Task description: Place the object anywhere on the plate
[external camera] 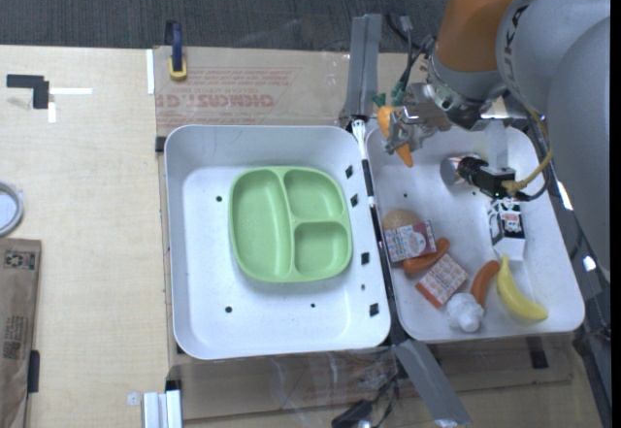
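- the tool (401, 133) is seen over the far left corner of the right bin (555, 256), just beside the wall shared with the left bin (194, 305).
- its fingers are clamped on a small orange carrot (405, 155); the carrot is held roughly upright, with its pointed tip showing below the fingers and an orange stub above them.
- the green plate (260, 214), divided into three compartments, is laid in the middle of the left bin, well apart from the carrot; nothing is seen on it.
- a printed packet (408, 240) is found near the left edge of the right bin, with a red sausage (427, 262) touching its near side.
- a second packet (442, 279) is set just beside the sausage, toward the bin's near edge.
- a white bottle (467, 313) is placed at the near edge, with an orange piece (484, 278) leaning just above it.
- a banana (520, 297) is laid by the near right corner.
- a blue and yellow clamp (175, 51) is fixed at the far edge of the counter (78, 154).
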You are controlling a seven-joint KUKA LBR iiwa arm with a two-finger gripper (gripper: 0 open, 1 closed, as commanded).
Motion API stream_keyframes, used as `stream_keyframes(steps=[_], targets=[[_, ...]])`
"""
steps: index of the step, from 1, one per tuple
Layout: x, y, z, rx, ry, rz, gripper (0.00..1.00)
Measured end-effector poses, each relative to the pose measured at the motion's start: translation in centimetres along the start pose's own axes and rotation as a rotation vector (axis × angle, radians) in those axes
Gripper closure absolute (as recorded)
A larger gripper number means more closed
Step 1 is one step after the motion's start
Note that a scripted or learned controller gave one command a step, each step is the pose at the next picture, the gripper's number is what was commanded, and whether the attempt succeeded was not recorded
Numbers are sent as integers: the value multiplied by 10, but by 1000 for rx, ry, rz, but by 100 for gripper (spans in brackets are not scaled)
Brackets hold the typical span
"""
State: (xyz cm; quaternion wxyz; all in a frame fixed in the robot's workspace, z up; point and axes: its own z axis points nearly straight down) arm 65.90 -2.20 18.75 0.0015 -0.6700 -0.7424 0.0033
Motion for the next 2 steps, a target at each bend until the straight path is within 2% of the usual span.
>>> stream_keyframes(steps=[1,2], targets=[[85,-24,0,0,1,-229,100],[85,-24,0,-1,1,-229,0]])
